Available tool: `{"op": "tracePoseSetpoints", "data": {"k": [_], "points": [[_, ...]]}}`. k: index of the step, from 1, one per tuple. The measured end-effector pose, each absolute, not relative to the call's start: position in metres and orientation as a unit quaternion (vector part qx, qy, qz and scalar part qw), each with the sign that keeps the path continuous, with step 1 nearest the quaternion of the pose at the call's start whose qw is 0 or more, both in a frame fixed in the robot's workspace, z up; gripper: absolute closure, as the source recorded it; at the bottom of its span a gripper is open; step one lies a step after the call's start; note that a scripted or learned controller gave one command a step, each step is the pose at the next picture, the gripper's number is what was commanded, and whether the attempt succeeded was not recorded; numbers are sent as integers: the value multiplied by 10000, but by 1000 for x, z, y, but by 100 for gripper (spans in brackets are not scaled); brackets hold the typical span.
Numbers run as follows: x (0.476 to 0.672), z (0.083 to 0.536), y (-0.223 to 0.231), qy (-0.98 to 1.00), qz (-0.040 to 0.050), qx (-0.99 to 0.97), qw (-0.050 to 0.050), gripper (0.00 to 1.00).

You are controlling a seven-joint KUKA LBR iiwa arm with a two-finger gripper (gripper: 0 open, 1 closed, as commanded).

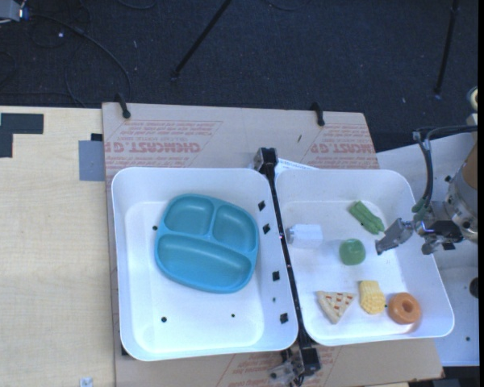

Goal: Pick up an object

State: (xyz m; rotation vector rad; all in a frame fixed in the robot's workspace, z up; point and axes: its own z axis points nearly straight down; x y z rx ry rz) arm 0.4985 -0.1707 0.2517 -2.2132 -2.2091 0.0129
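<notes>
Nearest the camera, along the front wall of the right bin (436, 329), lie three pieces in a row: a tan waffle wedge (335, 305), a yellow corn piece (372, 297) just beside it, and an orange ring donut (404, 308) just beside that, toward the bin's right corner. Behind the corn, about mid-bin, sits a round green ball (352, 251). Behind the ball and toward the right wall lies a long green pod (366, 216), tilted. Left of the ball, near the divider, sits a pale translucent cup (306, 235) on its side. Beyond the divider, the left bin (137, 313) holds a blue divided plate (206, 242) with three compartments.

At the right bin's right wall hovers the hand (411, 236), its two dark fingers spread apart with nothing between them; one fingertip is near the pod and ball but apart from both. Both bins rest on a cardboard sheet (169, 139) on the worktop (40, 256).
</notes>
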Motion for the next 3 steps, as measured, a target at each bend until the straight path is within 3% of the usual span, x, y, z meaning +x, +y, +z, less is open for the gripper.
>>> {"op": "tracePoseSetpoints", "data": {"k": [1, 3], "points": [[500, 256, -170, -7075, 17, -7067, 33, 0], [513, 136, -162, -7071, 27, -7071, 57, 0]]}}
